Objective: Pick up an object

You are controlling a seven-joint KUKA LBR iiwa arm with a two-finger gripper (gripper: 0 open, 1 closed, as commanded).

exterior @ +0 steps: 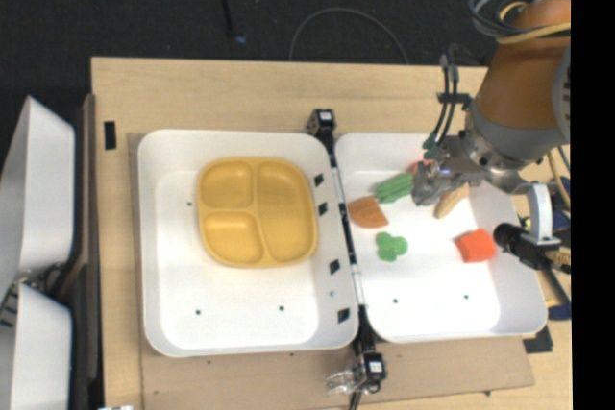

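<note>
Several small items lie in the right bin (pixel 434 325). A long green piece (pixel 392 188) lies beside a brown-orange wedge (pixel 367 211). Closer to the front is a small green lump (pixel 390 247), with a red-orange block (pixel 475 246) to its right. My gripper (pixel 432 185) hangs low over the back half of this bin, right at the green piece's right end. A tan stick-shaped item (pixel 449 201) pokes out just under the gripper. The wrist hides what lies directly beneath it.
The left bin (pixel 173 322) holds a yellow divided plate (pixel 258 211). A black divider with clips (pixel 338 235) runs between the bins. A black fixture (pixel 524 245) juts in over the right bin's right rim. Cables trail behind the arm.
</note>
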